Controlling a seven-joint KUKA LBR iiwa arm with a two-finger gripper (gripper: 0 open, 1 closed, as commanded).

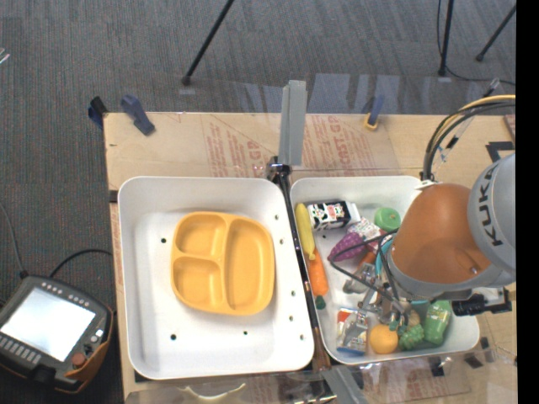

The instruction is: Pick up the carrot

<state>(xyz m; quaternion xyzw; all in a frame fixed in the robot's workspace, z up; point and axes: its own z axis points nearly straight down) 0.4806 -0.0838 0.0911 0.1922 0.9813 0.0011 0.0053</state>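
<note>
The carrot [318, 278] is a small orange piece lying lengthwise against the left wall of the right bin [354, 186], just below a yellow banana [303, 230]. My gripper [381, 300] hangs under the orange wrist band in the middle of the right bin, low among the toys. It is to the right of the carrot and apart from it. The wrist hides much of the gripper.
The right bin also holds a black-and-white milk carton [330, 215], a purple item [349, 244], a green cap [387, 219], an orange fruit [383, 339] and green toys [425, 326]. A yellow divided plate [223, 262] lies in the left bin [143, 310].
</note>
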